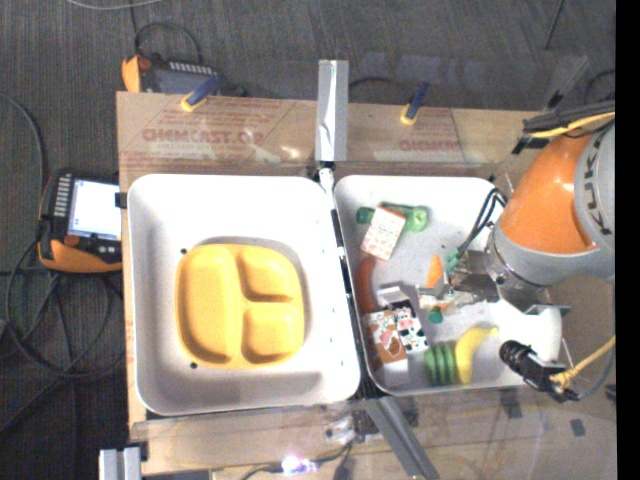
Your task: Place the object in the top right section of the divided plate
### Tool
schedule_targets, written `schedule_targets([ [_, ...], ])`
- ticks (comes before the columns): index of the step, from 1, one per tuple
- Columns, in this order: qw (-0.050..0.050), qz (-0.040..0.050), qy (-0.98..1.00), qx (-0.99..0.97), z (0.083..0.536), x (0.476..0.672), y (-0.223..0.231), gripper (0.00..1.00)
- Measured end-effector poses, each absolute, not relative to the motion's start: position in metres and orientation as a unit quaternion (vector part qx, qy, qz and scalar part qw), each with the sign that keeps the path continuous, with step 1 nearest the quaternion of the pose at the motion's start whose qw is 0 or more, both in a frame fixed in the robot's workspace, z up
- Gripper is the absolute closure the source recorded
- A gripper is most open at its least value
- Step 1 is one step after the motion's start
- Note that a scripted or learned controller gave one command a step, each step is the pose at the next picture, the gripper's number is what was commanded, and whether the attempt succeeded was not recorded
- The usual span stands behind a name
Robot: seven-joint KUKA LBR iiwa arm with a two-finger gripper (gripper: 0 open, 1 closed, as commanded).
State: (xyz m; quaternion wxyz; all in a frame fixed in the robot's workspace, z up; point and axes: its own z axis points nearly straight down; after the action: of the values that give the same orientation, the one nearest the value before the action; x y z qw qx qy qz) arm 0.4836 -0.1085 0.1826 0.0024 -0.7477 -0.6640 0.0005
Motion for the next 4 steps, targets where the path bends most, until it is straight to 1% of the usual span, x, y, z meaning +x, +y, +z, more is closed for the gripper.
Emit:
schedule_targets([
  [1,0.001,0.0012,-0.759,-0.651,0.182,0.484,-0.056,1.0],
  [2,0.001,0.0011,-0.759,-0.651,0.182,0.484,-0.056,0.0],
  [3,0.001,0.0018,-0.751,-0.661,0.21,0.483,-0.108,0.0],
  [4,0.002,0.0023,-0.751,-0.66,0.218,0.484,-0.107,1.0],
])
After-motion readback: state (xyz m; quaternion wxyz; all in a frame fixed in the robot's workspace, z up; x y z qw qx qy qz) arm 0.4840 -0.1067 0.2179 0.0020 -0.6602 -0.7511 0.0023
